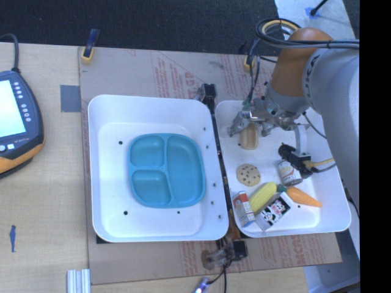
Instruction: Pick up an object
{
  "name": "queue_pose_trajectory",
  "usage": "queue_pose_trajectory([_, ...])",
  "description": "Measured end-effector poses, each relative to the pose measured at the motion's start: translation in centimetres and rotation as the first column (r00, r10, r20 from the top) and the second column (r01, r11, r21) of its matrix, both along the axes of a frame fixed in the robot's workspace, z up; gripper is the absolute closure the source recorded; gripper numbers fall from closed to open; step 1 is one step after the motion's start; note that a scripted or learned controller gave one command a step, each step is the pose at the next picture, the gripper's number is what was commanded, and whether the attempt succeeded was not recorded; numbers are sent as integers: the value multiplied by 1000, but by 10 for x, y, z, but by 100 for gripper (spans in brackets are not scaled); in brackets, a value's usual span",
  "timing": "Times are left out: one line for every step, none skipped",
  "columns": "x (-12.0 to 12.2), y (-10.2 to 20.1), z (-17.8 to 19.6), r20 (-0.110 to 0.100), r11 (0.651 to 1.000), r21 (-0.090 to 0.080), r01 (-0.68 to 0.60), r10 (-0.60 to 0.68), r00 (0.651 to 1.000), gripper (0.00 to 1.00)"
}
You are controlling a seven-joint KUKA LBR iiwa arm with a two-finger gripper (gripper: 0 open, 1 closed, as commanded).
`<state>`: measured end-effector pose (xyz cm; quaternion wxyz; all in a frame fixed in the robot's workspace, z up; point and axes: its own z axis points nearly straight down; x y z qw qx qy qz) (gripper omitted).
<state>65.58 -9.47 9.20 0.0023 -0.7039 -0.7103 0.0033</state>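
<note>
Cookie [248, 174], round with dark chips, lies near the middle of the right bin [327, 224] and serves as the landmark: just above it stands a tan cylinder-shaped item [248, 139], and the gripper [249, 125] is right over that item, though whether it grips it cannot be told. Right of the cookie lies a small can [289, 174] whose label is too small to read; below the cookie lie a corn cob [262, 195], a carrot [302, 197], a black-and-white cow-patterned carton [274, 213] and a red-and-white tube [244, 208], none with legible writing, while far left of it the left bin [110, 115] holds a blue divided plate [166, 170].
</note>
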Motion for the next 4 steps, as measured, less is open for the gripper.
queue_pose_trajectory([0,-7,0,3,1000,0,4,-4,1000,0])
queue_pose_trajectory([0,-3,0,1,1000,0,2,-2,1000,0])
queue_pose_trajectory([0,-1,0,0,1000,0,1,-1,1000,0])
queue_pose_trajectory([0,-6,0,3,1000,0,4,-4,1000,0])
